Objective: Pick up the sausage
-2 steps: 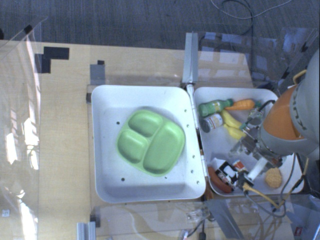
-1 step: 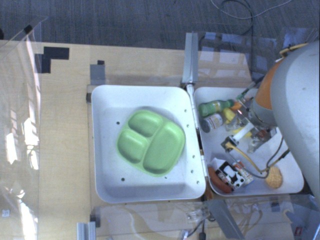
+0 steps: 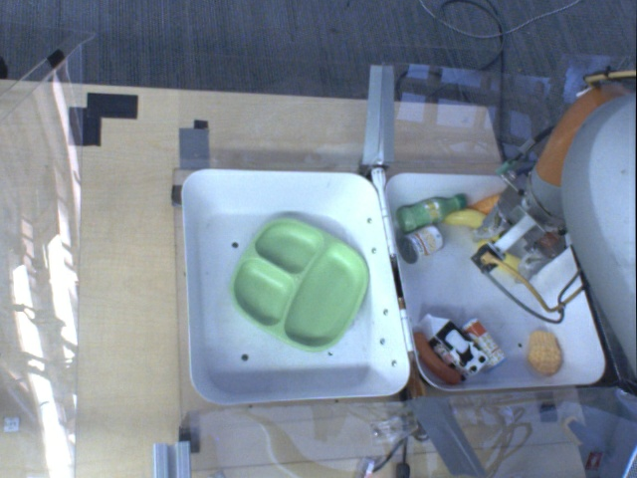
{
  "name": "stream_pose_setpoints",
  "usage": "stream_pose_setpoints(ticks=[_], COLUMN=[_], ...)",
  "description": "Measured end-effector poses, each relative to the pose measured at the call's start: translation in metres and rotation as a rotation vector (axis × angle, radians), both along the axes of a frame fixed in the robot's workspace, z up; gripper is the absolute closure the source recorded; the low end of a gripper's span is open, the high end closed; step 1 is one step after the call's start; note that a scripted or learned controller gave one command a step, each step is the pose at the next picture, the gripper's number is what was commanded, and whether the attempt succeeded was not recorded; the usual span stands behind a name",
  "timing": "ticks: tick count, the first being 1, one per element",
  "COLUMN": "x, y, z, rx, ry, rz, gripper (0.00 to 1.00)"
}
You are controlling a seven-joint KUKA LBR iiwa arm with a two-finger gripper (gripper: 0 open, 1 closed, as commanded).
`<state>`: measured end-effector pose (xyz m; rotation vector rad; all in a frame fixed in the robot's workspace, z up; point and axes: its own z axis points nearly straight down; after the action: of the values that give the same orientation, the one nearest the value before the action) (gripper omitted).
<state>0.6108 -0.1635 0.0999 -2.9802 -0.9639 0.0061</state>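
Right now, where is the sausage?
The sausage lies in the right bin, at its near left corner, tucked against the black-and-white carton, well left of the round cookie.

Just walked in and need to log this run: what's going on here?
The arm's claw is over the upper part of the right bin, near a green bottle and a banana. The sausage lies untouched at that bin's lower left, beside a small carton. A green divided plate sits in the left bin.

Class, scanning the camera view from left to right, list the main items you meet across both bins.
Green plastic divided plate → green plastic bottle → reddish-brown sausage → round tan biscuit-like piece.
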Motion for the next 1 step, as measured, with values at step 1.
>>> stream_pose_setpoints(ticks=[1], x=[-0.0603], y=[-0.0369], z=[-0.0119], rx=[0.001], ry=[-0.016], rz=[0.059], gripper=[0.00])
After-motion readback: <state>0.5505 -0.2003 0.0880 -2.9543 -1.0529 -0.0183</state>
